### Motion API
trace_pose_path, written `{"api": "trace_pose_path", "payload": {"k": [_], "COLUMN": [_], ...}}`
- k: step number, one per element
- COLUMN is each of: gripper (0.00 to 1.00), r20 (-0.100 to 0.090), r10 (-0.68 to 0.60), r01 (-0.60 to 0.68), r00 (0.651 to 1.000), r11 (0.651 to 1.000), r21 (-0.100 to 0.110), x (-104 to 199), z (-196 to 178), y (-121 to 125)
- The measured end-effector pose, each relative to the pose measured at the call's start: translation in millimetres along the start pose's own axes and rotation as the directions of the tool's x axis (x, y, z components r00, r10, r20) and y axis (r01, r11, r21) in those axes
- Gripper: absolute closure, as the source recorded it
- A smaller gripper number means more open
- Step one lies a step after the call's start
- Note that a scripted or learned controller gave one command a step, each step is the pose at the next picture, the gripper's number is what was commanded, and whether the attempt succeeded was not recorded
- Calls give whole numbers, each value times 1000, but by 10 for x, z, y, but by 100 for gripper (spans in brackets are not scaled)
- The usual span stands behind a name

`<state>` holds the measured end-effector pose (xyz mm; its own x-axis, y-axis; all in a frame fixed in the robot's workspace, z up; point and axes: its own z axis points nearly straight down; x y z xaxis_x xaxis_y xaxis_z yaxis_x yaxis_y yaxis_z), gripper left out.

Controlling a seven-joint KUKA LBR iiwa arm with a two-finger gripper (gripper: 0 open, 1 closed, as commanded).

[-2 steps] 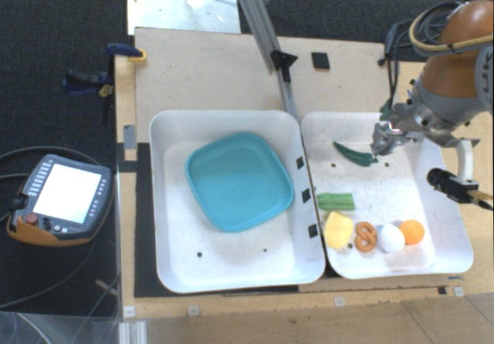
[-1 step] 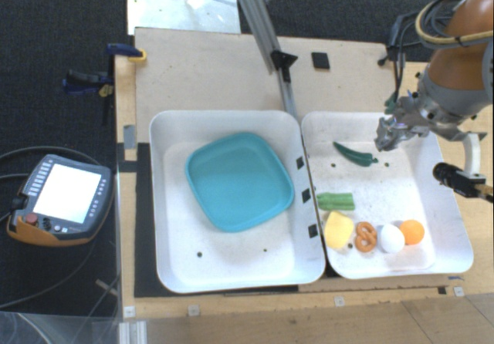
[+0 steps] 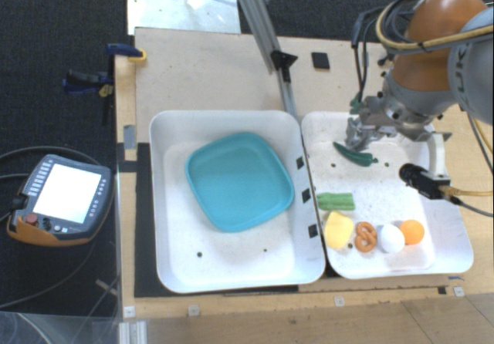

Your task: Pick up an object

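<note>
Reaching into the right bin (image 3: 463, 258) with the gripper (image 3: 360, 138) low over a dark green pod-shaped object (image 3: 355, 155) near that bin's far-left corner.

Whether the gripper is released or clenched cannot be told from this slant, and nothing can be seen held in it. The pod lies flat, just beneath the gripper and possibly touching it. A clean pick probably calls for straddling the pod's narrow width at its middle, then lifting straight up. A light green block (image 3: 336, 200), a yellow piece (image 3: 337, 230), a pretzel-shaped toy (image 3: 365, 237), a white egg (image 3: 390, 238) and an orange ball (image 3: 412, 231) sit nearer the front; the left bin (image 3: 174, 258) holds a teal plate (image 3: 239, 180).
</note>
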<state>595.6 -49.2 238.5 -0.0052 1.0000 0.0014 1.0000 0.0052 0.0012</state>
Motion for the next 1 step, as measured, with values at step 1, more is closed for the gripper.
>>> {"api": "trace_pose_path", "payload": {"k": [1], "gripper": [100], "r20": [0], "r10": [0], "r01": [0], "r00": [1000], "r11": [1000], "r21": [0], "x": [559], "z": [-79], "y": [-7]}}
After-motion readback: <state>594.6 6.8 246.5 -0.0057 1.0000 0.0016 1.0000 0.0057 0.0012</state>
